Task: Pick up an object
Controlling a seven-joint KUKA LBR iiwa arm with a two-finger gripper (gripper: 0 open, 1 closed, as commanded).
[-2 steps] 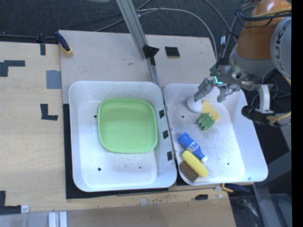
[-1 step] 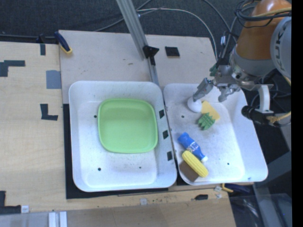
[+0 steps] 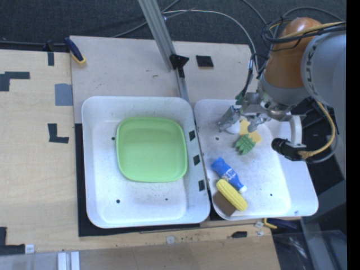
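My gripper [image 3: 242, 120] hangs over the back of the right bin [image 3: 292, 198], its fingers spread open. A small yellow piece [image 3: 251, 133] lies just below the fingertips, and a green ridged toy [image 3: 245, 145] sits right in front of it. Whether the fingers touch the yellow piece is unclear. Nearer the bin's front left lie a blue bottle [image 3: 227, 173], a yellow corn cob [image 3: 232, 194] and a brown block [image 3: 223, 206]. Nothing is held.
The left bin [image 3: 98, 151] holds a green square plate [image 3: 152, 149]. A metal pole [image 3: 160, 30] slants up from between the bins at the back. Cables loop above the arm's orange wrist band [image 3: 292, 49] at the right.
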